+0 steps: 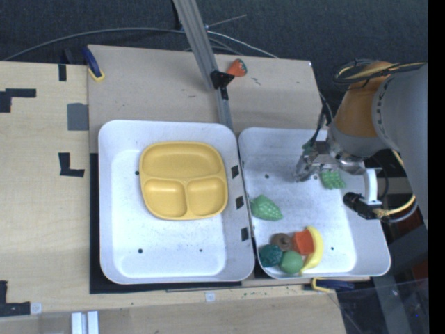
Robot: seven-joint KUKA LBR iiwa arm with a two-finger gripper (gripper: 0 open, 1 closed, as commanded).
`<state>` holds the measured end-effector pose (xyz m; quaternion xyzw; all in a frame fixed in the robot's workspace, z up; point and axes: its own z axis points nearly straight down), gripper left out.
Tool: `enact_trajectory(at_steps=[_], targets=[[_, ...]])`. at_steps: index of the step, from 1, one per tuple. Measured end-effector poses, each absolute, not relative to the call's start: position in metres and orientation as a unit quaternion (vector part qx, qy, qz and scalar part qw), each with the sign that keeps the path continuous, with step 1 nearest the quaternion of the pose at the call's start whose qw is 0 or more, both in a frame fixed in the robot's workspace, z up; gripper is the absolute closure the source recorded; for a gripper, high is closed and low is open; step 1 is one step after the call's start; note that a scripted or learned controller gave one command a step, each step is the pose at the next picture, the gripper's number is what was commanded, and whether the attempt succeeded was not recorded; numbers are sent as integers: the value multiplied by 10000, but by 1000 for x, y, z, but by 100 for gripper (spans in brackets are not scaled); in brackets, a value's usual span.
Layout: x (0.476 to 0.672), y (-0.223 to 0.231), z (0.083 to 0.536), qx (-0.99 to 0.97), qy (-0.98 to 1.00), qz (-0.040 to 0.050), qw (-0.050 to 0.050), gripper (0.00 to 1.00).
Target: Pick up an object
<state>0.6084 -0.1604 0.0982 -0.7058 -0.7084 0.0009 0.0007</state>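
My pincer [304, 172] hangs low in the right bin [361, 252]; whether it is open, I cannot tell. Green toy [332, 179] just right.

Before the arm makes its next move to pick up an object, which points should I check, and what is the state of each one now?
1. Gripper is over the right bin: ok.
2. A target lies near it: ok, a light green object sits just beside the gripper.
3. Something is between the fingers: cannot tell, they look too small and dark.
4. Other objects lie apart from the gripper: ok, the green leafy piece and the pile with the banana are nearer the bin's front.
5. Yellow divided plate in the left bin is out of the way: ok.
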Motion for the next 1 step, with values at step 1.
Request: enact_trajectory(at_steps=[1], targets=[[605, -163, 142, -7068, -7074, -8, -13, 100]])
